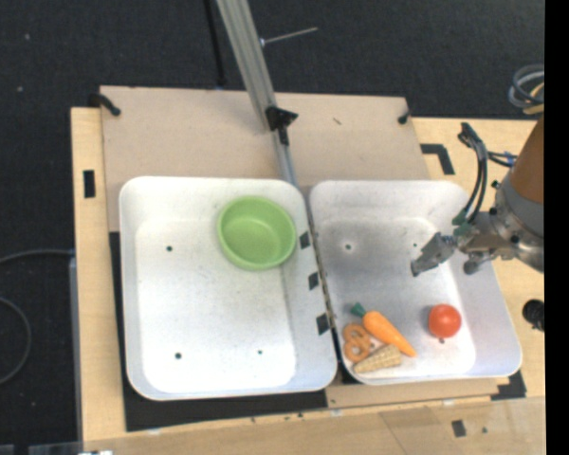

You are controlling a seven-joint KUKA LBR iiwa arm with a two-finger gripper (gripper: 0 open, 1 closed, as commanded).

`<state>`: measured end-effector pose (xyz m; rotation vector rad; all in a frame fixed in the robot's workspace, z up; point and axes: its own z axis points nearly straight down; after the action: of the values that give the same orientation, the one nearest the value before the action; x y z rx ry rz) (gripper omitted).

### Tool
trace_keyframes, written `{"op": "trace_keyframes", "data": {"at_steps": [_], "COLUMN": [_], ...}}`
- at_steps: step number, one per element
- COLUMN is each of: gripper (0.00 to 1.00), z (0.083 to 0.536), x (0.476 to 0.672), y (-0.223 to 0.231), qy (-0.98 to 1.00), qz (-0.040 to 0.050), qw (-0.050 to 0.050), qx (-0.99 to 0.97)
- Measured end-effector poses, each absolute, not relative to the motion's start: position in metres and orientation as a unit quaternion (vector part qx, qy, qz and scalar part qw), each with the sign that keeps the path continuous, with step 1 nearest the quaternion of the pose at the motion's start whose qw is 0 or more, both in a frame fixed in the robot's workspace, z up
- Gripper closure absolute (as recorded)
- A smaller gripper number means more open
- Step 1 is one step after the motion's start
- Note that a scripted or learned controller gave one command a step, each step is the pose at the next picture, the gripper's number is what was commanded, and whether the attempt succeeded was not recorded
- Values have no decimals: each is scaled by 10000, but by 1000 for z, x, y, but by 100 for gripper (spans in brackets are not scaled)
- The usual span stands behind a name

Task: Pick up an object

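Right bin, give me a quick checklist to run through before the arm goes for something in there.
1. Targets present: tomato, carrot, corn cob and pretzel lie in the right bin: ok.
2. Gripper above the right bin: ok.
3. Gripper over a target: it hangs above bare floor, tomato nearer the front: not ok.
4. Nothing between the fingers: ok.
5. Tomato stands apart from the others: ok.
6. Carrot, corn cob and pretzel touch in a cluster: not ok for a clean grasp.
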<state>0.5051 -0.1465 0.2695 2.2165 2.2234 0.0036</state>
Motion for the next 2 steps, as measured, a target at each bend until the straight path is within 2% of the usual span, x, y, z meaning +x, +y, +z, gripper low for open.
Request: {"op": "trace_keyframes", "data": {"at_steps": [1, 2], "gripper": [0, 0], "z": [269, 226], "x": [505, 509], "y": [-147, -144], "qy": [7075, 7064], "qz": [14, -13], "qw": [12, -2], "qx": [7067, 7078]}}
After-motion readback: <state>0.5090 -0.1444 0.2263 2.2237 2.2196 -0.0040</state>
